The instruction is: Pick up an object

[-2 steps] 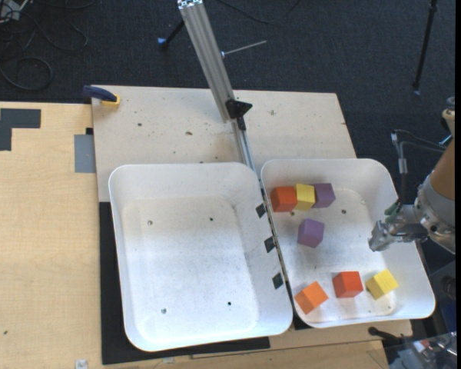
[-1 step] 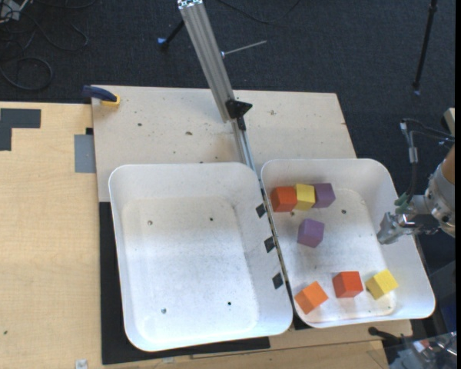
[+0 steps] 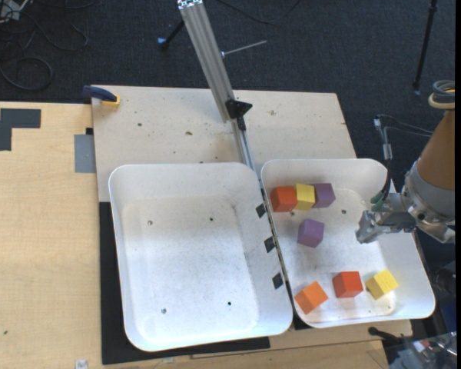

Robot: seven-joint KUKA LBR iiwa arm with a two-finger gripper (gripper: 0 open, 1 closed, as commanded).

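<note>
currently: gripper over right bin, nothing seen in it

gripper [image 3: 366, 231] sits at right of frame, above the right bin [image 3: 415, 302] near its right wall. can't tell how it's set, too blurred. no block visible in it.

blocks all in right bin: red block [image 3: 283, 198], yellow block [image 3: 305, 195] and purple block [image 3: 323, 194] touching in a row at upper left of the bin. second purple block [image 3: 310, 232] below them, left of the gripper. orange block [image 3: 312, 296], second red block [image 3: 347, 284], second yellow block [image 3: 382, 284] along the lower edge.

left bin [image 3: 131, 206] centre frame on the counter [image 3: 169, 129].
</note>
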